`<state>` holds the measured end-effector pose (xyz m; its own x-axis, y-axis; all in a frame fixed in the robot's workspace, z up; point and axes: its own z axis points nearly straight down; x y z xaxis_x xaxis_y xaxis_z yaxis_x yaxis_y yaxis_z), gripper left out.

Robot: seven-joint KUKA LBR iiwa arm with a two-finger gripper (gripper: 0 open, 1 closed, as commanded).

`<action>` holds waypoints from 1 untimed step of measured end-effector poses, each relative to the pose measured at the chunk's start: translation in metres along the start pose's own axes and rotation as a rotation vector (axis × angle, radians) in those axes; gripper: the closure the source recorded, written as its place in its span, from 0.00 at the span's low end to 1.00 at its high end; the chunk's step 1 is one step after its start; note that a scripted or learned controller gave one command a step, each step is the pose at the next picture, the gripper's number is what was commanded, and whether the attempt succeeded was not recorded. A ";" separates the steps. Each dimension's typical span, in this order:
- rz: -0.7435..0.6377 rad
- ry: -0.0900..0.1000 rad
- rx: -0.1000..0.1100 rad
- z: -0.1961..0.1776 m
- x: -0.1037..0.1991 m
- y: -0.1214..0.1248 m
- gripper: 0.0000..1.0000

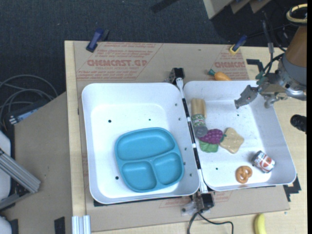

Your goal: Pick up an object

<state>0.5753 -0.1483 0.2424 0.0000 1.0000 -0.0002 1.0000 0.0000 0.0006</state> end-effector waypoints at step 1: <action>0.000 0.002 0.005 0.102 0.048 -0.074 0.00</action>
<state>0.5011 -0.1004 0.1401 0.0003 1.0000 0.0015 1.0000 -0.0003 -0.0042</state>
